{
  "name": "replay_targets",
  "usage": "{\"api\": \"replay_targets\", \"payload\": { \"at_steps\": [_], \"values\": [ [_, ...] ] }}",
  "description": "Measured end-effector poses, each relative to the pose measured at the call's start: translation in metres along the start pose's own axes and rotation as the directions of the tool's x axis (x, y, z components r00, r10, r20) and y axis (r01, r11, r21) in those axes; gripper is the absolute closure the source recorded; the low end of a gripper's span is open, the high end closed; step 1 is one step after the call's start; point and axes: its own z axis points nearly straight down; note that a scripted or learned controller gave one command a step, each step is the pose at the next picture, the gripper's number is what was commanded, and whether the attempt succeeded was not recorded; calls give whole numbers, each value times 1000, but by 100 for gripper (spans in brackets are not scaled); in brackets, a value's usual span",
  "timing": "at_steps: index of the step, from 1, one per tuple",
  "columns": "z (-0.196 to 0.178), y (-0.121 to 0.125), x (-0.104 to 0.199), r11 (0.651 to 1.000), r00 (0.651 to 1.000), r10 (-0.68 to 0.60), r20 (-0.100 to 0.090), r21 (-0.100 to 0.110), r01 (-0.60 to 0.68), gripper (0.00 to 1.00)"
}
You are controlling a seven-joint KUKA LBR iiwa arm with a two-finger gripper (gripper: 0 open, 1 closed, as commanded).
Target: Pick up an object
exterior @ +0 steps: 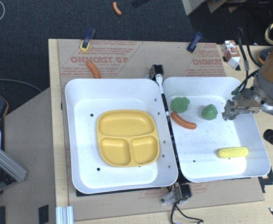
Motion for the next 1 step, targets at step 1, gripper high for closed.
{"api": "replay_targets", "payload": {
  "at_steps": [1],
  "values": [
    [5, 13, 54, 1000, 1000, 1, -1, 3, -1, 100]
  ]
}}
